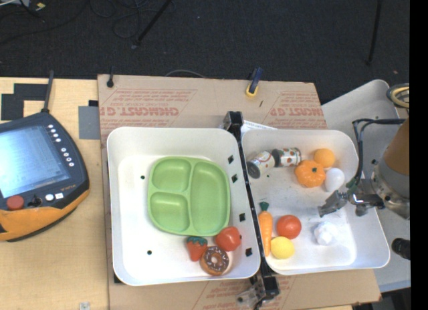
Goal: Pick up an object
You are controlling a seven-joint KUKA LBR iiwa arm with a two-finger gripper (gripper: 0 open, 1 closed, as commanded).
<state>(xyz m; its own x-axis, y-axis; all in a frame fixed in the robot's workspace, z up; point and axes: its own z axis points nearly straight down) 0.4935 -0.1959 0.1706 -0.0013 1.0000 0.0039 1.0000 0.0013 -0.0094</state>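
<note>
Tool (pixel 332 203) above right bin (pixel 370 255), beside white object (pixel 325 233)

The bench (pixel 40 262) is pale wood, with a cardboard sheet (pixel 200 101) laid flat over its middle. On the cardboard sit two white bins, touching side by side: the right bin (pixel 364 252) lies under the claw (pixel 332 206), the left bin (pixel 127 248) well to its left. Farthest left from the claw, a pendant (pixel 37 172) rests on the bare wood.
</note>
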